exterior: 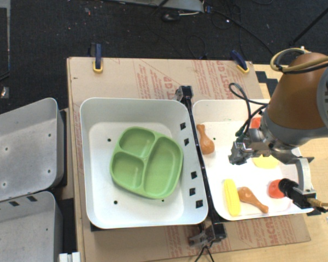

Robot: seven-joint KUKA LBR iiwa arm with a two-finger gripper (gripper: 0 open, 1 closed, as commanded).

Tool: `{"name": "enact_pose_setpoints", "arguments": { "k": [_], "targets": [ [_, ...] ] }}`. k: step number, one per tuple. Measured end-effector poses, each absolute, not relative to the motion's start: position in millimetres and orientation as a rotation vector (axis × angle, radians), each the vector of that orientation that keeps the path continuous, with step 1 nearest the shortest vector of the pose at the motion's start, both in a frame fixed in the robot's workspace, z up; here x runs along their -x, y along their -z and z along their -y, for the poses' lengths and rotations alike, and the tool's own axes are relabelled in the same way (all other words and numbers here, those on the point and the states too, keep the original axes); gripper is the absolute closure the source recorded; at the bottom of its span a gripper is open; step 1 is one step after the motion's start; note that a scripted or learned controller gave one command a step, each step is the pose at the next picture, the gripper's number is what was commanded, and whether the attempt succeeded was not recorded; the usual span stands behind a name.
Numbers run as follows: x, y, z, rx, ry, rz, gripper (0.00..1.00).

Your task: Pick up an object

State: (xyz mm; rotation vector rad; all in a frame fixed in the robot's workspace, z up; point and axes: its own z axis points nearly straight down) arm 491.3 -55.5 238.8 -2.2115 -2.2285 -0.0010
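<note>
In the camera view, the grey arm with its orange band is reaching in from the right over the right shallow white bin [221, 111]. Its dark two-finger gripper [239, 153] is hanging above the bin floor; I cannot tell its state. A yellow corn-shaped toy [231, 196], two orange drumstick-shaped toys [205, 140] [252, 198], a red round piece [275, 189] and a flat yellow piece [265, 162] are lying around it. A green three-compartment plastic plate [146, 162] is sitting in the left white bin [98, 119].
</note>
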Motion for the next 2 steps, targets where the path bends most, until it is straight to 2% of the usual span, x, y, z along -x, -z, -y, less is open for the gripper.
{"name": "enact_pose_setpoints", "arguments": {
  "k": [2],
  "targets": [
    [-492.9, -228, -59, 2.21, -0.002, 2.228, 1.0]
  ]
}}
